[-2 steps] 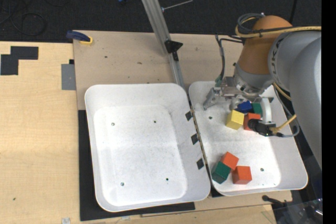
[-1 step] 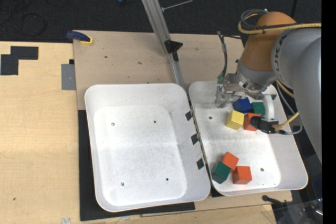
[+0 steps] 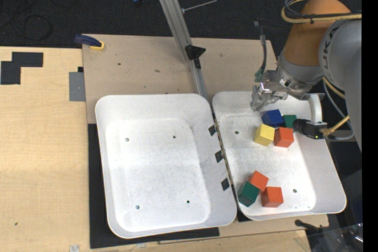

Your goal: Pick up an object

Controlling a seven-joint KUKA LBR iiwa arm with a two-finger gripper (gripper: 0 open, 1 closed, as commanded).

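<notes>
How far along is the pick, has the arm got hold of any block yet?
Done: the gripper has reached the right bin and sits at its far end, beside the blue block. In hand: nothing shows between its fingers. Left: grasp and lift. All blocks lie on the bin floor, including the yellow block and the near green block.

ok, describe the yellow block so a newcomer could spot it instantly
Look in the right bin, upper half, just below the gripper. A cluster of four blocks sits there; the yellow block is its leftmost, touching the orange block. It is the single yellow thing in either bin.
</notes>
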